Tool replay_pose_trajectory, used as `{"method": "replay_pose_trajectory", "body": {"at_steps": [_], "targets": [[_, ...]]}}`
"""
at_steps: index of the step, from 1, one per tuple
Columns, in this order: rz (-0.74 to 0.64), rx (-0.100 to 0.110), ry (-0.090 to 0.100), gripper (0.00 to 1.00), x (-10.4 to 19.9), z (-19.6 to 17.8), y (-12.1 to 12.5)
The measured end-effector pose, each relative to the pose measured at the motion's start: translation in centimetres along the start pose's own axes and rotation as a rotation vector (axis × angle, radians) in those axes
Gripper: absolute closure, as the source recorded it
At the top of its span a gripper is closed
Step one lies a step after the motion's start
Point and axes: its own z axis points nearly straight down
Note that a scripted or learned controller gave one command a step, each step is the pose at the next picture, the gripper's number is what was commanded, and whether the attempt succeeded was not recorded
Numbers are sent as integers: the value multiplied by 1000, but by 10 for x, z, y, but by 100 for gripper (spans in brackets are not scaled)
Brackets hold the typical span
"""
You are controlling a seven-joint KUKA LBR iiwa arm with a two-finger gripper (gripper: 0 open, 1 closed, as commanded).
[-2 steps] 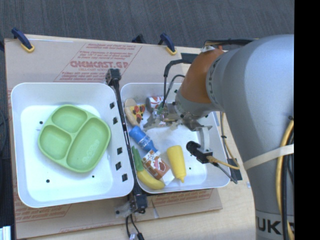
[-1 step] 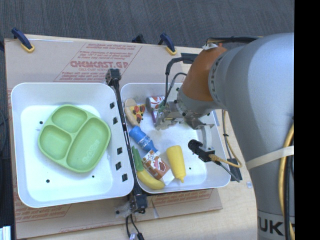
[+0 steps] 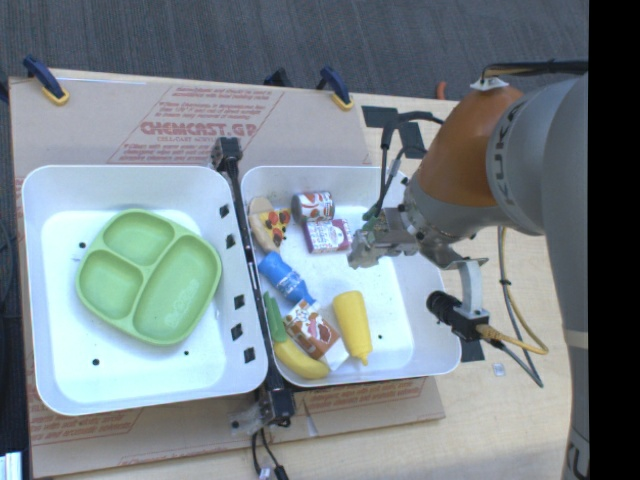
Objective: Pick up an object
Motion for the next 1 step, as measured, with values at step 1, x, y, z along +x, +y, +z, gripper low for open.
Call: {"method": "replay_pose_trajectory", "body": {"at_steps": [1], "targets": [[0,1,1,100,8,5,41]]}}
